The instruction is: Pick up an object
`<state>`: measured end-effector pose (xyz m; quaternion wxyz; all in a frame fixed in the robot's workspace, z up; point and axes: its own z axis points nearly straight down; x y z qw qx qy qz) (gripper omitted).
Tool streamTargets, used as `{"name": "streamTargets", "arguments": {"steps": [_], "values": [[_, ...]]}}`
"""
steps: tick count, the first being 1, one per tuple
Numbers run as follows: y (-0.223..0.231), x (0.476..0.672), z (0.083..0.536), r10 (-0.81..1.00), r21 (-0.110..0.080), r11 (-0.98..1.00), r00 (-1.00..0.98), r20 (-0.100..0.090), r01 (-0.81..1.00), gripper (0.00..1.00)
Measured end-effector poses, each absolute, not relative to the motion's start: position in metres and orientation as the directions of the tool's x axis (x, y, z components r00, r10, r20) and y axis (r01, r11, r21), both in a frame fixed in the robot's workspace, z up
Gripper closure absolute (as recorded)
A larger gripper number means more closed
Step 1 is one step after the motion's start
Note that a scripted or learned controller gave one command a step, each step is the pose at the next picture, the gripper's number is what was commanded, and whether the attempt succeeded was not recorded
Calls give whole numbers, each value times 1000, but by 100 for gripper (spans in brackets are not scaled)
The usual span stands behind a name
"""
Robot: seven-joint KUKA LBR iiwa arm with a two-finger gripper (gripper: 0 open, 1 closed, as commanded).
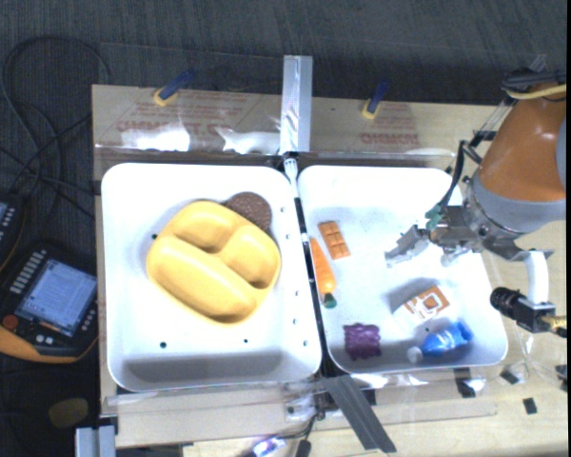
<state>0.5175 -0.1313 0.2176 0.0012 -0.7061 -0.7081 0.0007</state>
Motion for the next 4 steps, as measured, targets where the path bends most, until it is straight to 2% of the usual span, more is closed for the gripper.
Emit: {"name": "streamTargets", "arguments": {"steps": [1,2,3,4], "values": [[-163,497,118,991,31,132,-132,-15,991,0],[-139,488,90,890,11,457,-457,-10,890,0],[-100,529,115,797,0,604,-604,2,797,0],[-58,528,183,770,0,638,-638,1,770,0]]}}
